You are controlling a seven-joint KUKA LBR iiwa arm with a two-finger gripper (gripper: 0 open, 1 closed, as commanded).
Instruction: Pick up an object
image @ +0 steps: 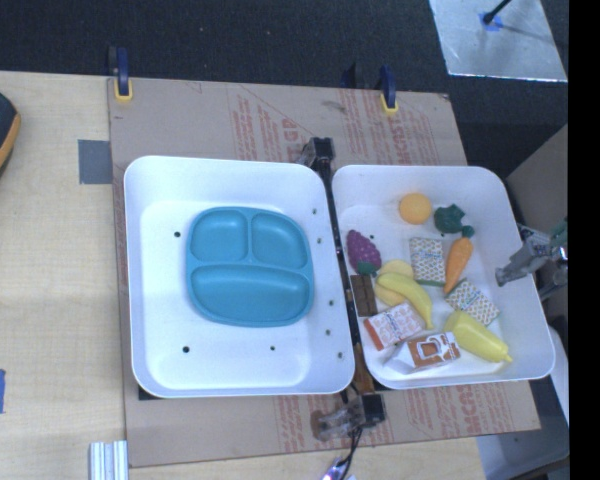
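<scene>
Objects: toy food pile in right bin (510, 193): orange ball (415, 208), broccoli (448, 218), carrot (458, 262), grapes (363, 251), banana (404, 293), yellow pepper (476, 337), small packets
Gripper (525, 264): at right bin's right rim, beside the carrot, nothing between fingers; released or clenched, can't tell
Left bin (150, 268): touching right bin, holds blue divided tray (249, 266)
</scene>
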